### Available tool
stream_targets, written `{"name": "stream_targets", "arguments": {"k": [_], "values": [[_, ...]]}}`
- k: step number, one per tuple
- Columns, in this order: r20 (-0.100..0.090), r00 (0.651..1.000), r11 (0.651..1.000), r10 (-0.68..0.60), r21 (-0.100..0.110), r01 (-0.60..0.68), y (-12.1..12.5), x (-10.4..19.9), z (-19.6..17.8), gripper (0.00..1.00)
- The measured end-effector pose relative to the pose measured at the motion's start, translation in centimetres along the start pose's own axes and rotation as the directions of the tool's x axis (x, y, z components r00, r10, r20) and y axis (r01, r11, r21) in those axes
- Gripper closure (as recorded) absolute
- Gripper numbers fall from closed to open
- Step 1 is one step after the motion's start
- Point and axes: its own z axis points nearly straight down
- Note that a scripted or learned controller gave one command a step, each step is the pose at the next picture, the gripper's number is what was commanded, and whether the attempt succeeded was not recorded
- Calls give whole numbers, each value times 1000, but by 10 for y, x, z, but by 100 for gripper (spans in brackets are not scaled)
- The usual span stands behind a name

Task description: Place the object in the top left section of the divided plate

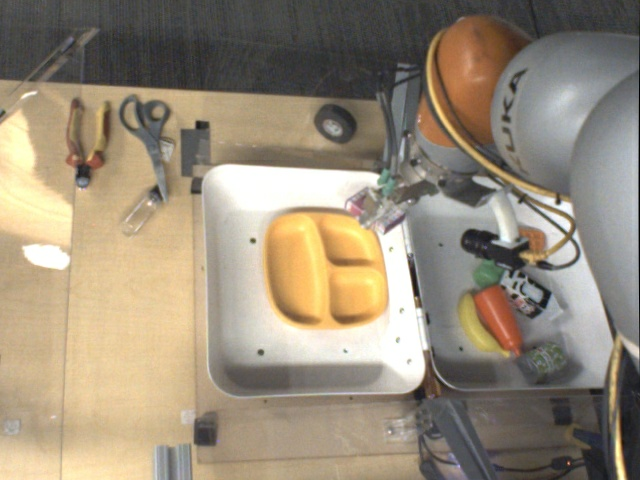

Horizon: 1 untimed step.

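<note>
The yellow divided plate (325, 268) lies in the left white bin (240, 358), with one long section on its left and two small sections on its right. My gripper (377, 208) hangs over the plate's upper right corner, close to the wall between the two bins. It is shut on a small purple object (358, 205) that sticks out to the left of the pale fingers. The plate's sections hold nothing.
The right bin (440, 363) holds a carrot (498, 318), a banana (474, 326), a green piece (487, 274), a small black-and-white item (527, 291) and a grey-green item (545, 358). Scissors (152, 138), pliers (85, 140) and a tape roll (335, 122) lie on the bench.
</note>
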Motion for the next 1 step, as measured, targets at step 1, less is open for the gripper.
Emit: {"name": "stream_targets", "arguments": {"k": [1], "values": [[0,1000,1000,0,0,0,0,0,0,0]]}}
